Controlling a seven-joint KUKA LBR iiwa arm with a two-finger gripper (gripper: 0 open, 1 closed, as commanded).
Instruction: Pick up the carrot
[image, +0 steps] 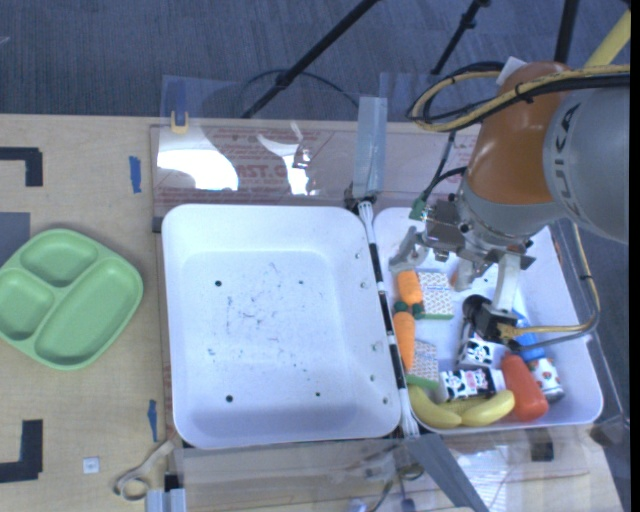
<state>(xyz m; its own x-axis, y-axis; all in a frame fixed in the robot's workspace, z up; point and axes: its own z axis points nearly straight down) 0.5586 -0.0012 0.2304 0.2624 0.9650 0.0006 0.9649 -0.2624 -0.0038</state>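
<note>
The carrot (406, 312) is lying along the right bin's (585, 345) left wall, its long axis running near to far, while the end effector (470, 262) is hovering just right of its far end, and whether it is apart or together I cannot tell.
</note>
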